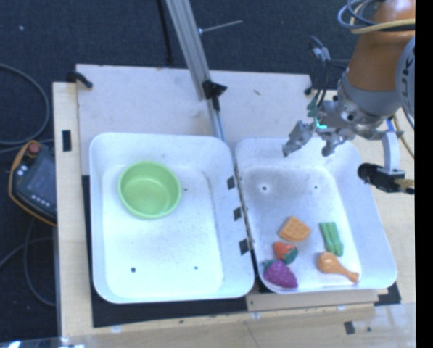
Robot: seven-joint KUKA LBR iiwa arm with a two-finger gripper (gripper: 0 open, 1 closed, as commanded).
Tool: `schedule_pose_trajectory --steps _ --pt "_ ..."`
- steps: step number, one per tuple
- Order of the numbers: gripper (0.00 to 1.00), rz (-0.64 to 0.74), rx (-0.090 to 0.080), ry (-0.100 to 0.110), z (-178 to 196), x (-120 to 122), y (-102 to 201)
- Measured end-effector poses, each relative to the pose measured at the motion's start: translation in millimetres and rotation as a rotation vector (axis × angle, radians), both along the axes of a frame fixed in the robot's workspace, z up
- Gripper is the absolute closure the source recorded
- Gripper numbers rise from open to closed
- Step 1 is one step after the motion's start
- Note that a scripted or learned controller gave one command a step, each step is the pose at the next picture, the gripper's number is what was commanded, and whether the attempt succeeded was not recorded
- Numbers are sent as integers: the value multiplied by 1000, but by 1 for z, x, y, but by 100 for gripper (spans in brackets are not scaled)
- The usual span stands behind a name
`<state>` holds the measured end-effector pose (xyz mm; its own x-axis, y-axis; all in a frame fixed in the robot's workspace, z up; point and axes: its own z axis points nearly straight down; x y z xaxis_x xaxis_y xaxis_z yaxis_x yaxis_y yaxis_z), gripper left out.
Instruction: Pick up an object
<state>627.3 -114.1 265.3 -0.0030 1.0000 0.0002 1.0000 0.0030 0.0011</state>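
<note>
Gripper (312, 145), fingers spread and bare, above far rim of right bin (361, 209); toy foods clustered at near rim, orange waffle piece (294, 229) closest.

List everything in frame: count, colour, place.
bins: 2, white, side by side on the bench
bowl: 1, green, left bin
waffle toy: 1, orange, right bin
green toy: 1, green, right bin
drumstick toy: 1, orange, right bin
strawberry toy: 1, red, right bin
grapes toy: 1, purple, right bin's near edge
handheld controller: 1, orange and black, left of bench
metal pole: 1, grey, behind bins
pincer: 1, grey, open, over right bin's far edge
</note>
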Motion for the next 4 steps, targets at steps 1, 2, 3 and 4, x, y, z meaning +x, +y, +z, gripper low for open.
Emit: schedule_pose_trajectory --steps 1,2,3,4 --pt "0 -3 -2 5 -60 6 -1" --pt "0 -5 -2 5 -108 -3 -3" --pt "0 -6 -2 5 -161 -4 -4" --pt "100 -11 -1 -3 -146 -2 -5"
